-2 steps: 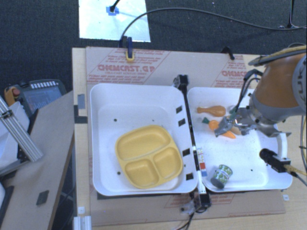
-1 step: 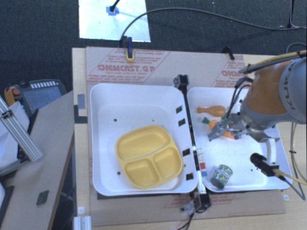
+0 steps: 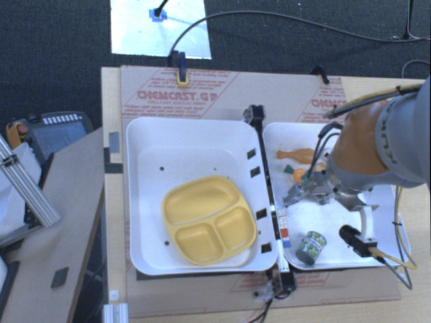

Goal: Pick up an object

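In the camera view, the gripper [image 3: 304,190] is lowered into the right bin [image 3: 293,134]; whether it is spread or closed cannot be told. An orange object [image 3: 297,155], partly hidden by the arm [image 3: 377,143], is laid with its long axis left-right. A small green can [image 3: 310,246] is tilted near the front wall. A yellow compartment tray [image 3: 209,219] is held in the left bin [image 3: 195,130].

We look from one fixed camera mounted above the desk [image 3: 114,180], angled down at a slant. Both white bins, left [image 3: 145,153] and right [image 3: 283,136], fit in frame at moderate range. The arm [image 3: 384,143] enters from our right edge.
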Robot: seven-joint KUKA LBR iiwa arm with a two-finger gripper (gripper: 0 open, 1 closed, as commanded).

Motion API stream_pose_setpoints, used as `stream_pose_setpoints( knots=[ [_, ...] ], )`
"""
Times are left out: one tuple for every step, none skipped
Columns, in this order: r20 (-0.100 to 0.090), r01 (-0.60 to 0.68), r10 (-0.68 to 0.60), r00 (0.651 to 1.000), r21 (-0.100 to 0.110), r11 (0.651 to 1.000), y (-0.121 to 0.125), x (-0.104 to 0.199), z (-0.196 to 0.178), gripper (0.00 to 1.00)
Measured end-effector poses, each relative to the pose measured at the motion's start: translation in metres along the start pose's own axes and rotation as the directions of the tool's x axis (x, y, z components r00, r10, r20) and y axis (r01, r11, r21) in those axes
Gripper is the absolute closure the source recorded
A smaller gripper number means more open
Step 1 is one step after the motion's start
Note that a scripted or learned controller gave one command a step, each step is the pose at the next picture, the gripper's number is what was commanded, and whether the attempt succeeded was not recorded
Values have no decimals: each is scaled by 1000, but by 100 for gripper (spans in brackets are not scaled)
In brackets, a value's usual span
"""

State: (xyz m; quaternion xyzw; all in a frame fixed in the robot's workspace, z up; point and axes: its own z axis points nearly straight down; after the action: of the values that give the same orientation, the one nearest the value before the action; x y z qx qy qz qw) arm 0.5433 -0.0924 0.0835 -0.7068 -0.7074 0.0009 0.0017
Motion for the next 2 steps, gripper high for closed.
stream_pose_setpoints(
  knots=[
    [1, 1, -1, 1000, -6, 1000, 2, -1, -14, 100],
    [2, 3, -3, 1000, -11, 1000, 14, 2, -69, 100]
  ],
)
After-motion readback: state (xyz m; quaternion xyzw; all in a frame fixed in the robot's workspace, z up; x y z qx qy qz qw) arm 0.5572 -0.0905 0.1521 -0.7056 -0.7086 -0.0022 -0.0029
